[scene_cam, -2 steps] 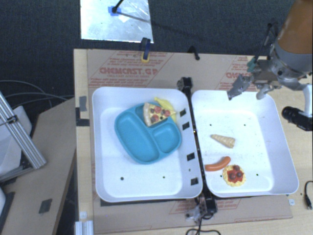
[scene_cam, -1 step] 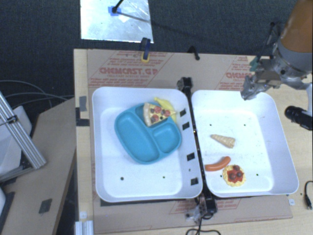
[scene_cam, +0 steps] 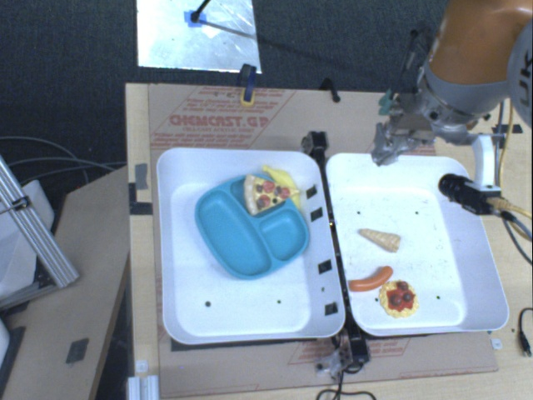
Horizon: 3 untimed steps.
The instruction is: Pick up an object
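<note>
In the right bin (scene_cam: 466,248) lie a beige cone-shaped piece (scene_cam: 381,239), a red-orange sausage (scene_cam: 370,279) and a small round pizza-like piece (scene_cam: 400,298) near the front. The left bin (scene_cam: 179,257) holds a blue divided tray (scene_cam: 241,240) with a pizza slice (scene_cam: 265,192) in its far compartment and a yellow piece (scene_cam: 283,177) just behind it. My gripper (scene_cam: 388,150) hangs over the far left corner of the right bin, well above and behind the cone, with nothing seen in it.
A black divider with clips (scene_cam: 323,215) runs between the bins. A black cylinder (scene_cam: 460,187) on the arm juts over the right bin's far right side. Cardboard (scene_cam: 216,115) lies under the bins, with a shiny sheet (scene_cam: 200,23) beyond it.
</note>
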Each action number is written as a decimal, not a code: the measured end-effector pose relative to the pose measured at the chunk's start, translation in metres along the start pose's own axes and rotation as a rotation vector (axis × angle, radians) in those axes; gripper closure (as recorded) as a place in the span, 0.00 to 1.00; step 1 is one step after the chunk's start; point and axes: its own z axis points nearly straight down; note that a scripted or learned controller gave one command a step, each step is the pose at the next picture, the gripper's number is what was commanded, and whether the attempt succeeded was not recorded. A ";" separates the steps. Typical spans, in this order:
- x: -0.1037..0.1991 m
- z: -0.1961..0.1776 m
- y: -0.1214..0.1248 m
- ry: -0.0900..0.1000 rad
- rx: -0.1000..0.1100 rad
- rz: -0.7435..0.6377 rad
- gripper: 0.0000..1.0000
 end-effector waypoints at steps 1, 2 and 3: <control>0.023 0.050 -0.070 0.000 0.011 0.004 1.00; 0.075 -0.081 -0.091 0.003 -0.013 0.000 1.00; 0.112 -0.078 -0.102 0.000 0.000 0.002 1.00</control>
